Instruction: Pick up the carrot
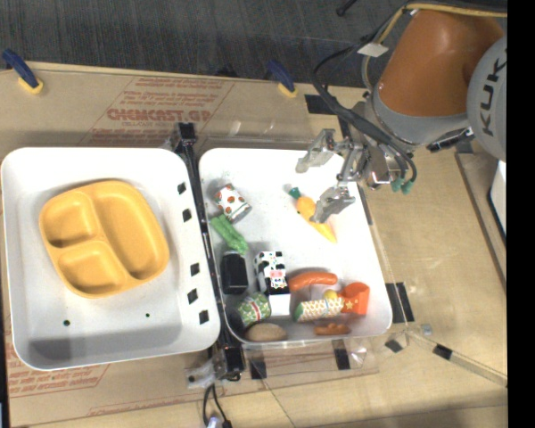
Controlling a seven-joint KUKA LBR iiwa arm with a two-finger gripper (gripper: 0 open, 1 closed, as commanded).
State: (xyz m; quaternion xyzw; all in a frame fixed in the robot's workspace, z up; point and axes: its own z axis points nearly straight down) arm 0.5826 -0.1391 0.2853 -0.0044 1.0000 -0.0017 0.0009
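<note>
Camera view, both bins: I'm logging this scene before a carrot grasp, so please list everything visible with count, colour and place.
Left bin: 1, white, left side of bench.
Right bin: 1, white, beside it.
Divided plate: 1, yellow, in left bin.
Carrot: 1, orange, upper right of right bin.
Small can: 1, red and white, upper left of right bin.
Green vegetable: 1, below the can.
Cow toy: 1, black and white, bin centre.
Other toy foods: several, mixed colours, near edge.
Gripper: 1, grey, open, over the carrot.
</note>
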